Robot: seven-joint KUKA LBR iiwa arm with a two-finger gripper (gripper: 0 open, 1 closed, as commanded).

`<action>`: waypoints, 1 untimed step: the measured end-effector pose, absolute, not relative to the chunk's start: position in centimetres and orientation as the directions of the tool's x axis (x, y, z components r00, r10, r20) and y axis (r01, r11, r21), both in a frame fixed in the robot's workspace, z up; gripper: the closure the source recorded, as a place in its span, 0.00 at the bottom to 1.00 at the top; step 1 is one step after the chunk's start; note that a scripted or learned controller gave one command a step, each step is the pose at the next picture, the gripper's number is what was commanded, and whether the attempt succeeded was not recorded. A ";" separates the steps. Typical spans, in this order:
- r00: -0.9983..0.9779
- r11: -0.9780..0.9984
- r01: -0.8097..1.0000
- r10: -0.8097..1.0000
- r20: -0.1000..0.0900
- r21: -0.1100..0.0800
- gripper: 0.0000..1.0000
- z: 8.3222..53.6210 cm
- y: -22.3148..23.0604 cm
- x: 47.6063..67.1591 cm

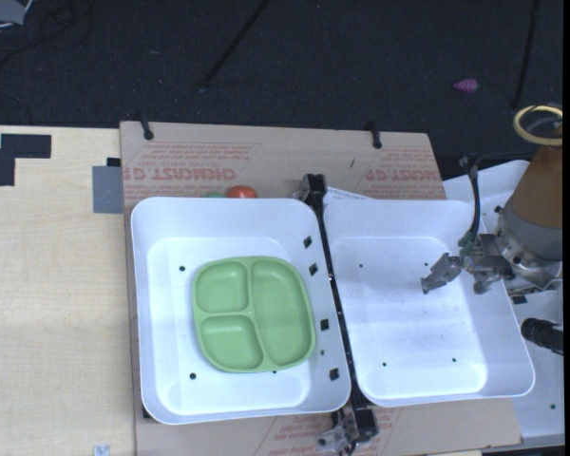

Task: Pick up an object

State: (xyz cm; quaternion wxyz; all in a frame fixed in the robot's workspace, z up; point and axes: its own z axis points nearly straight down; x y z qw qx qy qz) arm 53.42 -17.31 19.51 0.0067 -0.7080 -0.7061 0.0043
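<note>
grey arm (pixel 532 231); orange band; metal pincer (pixel 448 272)

Robot lab or test cell, not a home. Two shallow white plastic bins (pixel 413 378) sit side by side on a brown printed cardboard sheet (pixel 266 164) over a pale wooden bench top (pixel 47 283). Behind the bins, dark carpet floor (pixel 294 46) with loose black cables (pixel 237 36). Grey industrial robot arm (pixel 537 221) right of the bins.

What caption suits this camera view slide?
Arm's gripper hovers over the right bin; a green divided plate lies in the left bin.
</note>
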 end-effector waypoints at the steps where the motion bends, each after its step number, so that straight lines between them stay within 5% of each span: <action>1: 0.000 0.000 1.000 1.000 0.001 -0.003 0.00 20.2 -17.3 53.7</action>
